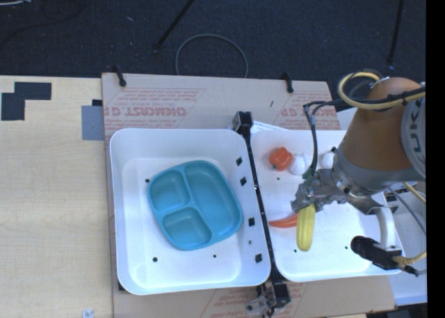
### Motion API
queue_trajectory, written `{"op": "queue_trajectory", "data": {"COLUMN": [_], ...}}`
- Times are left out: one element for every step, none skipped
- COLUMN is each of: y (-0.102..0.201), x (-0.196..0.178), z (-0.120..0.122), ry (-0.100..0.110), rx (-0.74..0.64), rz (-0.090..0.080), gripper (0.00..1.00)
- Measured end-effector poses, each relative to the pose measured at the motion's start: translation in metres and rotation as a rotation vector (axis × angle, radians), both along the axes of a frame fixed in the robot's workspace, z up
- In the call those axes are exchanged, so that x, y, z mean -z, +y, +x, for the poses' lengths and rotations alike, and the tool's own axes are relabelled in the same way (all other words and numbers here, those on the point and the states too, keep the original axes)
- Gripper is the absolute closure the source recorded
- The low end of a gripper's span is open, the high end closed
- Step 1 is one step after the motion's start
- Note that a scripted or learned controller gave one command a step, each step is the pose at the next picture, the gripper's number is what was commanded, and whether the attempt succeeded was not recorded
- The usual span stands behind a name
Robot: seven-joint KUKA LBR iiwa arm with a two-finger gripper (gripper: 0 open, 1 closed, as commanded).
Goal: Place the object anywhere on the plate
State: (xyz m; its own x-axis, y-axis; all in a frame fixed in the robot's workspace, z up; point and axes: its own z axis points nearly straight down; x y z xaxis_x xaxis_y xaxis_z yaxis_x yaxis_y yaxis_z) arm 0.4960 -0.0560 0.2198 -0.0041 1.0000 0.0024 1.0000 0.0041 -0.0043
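Leftmost, a bare stretch of pale wooden bench point(49, 205) is seen, and to its right a sheet of printed cardboard point(208, 104) is laid beneath both bins. On that cardboard the left white bin point(128, 268) is set, and in it a blue plate point(195, 203) with three compartments lies at a slant, roughly in the middle of the bin floor, with nothing resting on it. The plate is taken as the landmark for what follows. Just to the right of the plate, past the black clips along the shared wall, the right white bin point(327, 261) is placed. Nearest the plate within this bin, a thin red piece like a chilli point(281, 223) lies flat on the floor. Farther from the plate and toward the back wall, an orange-red object point(280, 158) is seen, with a small white object point(298, 163) touching its right side. The yellow corn cob point(304, 229) is found right of the plate, on the far side of the chilli, standing nearly upright in the view with its lower end toward the front wall. Its upper end meets the gripper point(308, 202), whose jaws appear closed narrowly about the cob's top, while most of the cob hangs free below them. The grey arm with its orange band point(379, 129) extends from the gripper to the right edge.
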Motion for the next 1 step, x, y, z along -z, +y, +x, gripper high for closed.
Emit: {"op": "queue_trajectory", "data": {"y": [0.0559], "x": [0.0072], "z": [0.0062], "ry": [0.001], "rx": [0.0], "rz": [0.0], "gripper": [1.0]}}
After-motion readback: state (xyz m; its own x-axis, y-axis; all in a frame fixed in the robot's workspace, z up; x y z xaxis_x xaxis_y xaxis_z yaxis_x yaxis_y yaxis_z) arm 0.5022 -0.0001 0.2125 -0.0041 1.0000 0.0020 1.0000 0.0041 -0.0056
